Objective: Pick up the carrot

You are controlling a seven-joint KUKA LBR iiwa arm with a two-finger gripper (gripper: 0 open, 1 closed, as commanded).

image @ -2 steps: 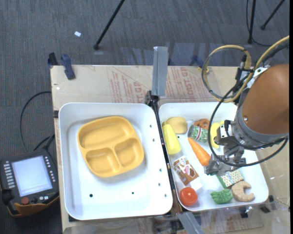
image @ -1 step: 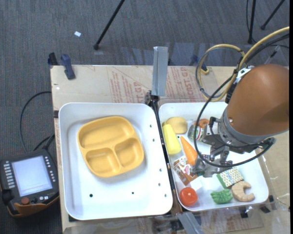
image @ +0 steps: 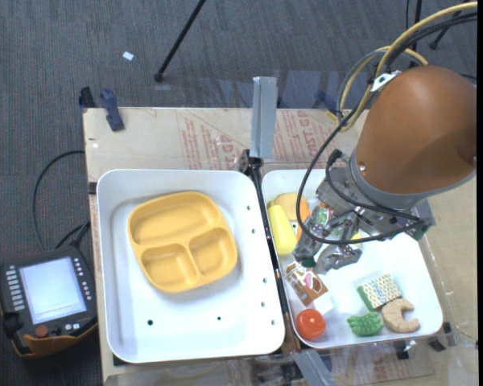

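The arm (image: 419, 135) reaches in from the right, its orange band above the right bin (image: 431, 284). The gripper (image: 326, 256) hangs low over that bin's left half; its finger spacing cannot be told from this angle, and nothing is seen between the fingers. The carrot (image: 303, 207), an orange sliver, lies up and left of the gripper, largely hidden by the wrist, touching a yellow fruit (image: 282, 223) just left of the gripper. Just below the gripper lies a small packet (image: 306, 284), and below that a tomato (image: 310, 322). Down and right of the gripper sit a patterned block (image: 378, 290), a green piece (image: 365, 324) and a croissant (image: 401, 315). Well left of the gripper, the left bin (image: 117, 296) holds a yellow tray (image: 183, 240).
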